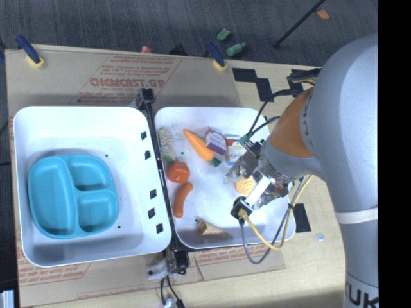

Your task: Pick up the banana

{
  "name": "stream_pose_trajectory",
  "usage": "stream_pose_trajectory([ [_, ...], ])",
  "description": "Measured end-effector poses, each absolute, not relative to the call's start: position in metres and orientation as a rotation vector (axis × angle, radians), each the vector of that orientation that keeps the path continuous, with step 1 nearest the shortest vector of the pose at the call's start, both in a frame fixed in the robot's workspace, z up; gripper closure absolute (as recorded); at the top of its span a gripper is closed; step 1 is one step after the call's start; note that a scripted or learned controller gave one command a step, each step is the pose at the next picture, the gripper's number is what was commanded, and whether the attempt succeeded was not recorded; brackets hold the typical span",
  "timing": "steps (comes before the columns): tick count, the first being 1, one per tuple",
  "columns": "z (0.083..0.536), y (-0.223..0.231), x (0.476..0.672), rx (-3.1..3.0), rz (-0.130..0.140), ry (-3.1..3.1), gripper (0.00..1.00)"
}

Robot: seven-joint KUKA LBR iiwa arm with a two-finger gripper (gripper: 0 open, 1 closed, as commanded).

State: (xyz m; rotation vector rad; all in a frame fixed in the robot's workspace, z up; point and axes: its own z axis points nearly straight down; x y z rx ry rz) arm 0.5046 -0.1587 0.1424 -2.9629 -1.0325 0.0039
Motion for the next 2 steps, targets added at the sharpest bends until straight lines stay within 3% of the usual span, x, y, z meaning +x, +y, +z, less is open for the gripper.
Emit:
stream_pose_trajectory([
  [1, 0.091, -0.195, 0.476, -2.954, 0.005, -1.056, 0.00],
  [2, 0.091, -0.130, 0.476, -3.084, 0.008, -0.553, 0.00],
])
